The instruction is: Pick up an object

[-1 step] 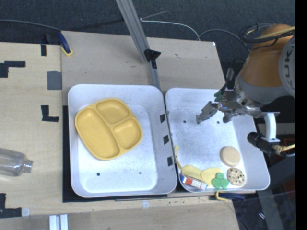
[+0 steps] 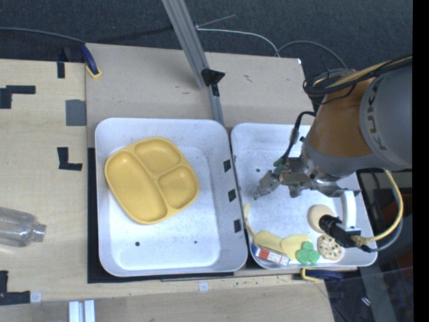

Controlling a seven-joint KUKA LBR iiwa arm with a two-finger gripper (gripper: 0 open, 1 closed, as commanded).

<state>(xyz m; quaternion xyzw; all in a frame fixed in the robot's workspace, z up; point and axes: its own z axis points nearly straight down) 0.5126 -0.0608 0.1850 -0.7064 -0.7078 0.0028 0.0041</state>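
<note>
My gripper hangs over the middle of the right bin, open, with bare bin floor between its fingers. Small objects lie along that bin's front edge, apart from the gripper: a yellow banana-shaped piece, a red and white packet, a green toy, a round speckled cookie and a cream oval piece. The arm's grey and orange wrist covers the bin's right part.
A yellow divided plate lies in the left bin. A clear plastic bottle rests on the bench at far left. A grey metal pole slants down to the bins' far edge.
</note>
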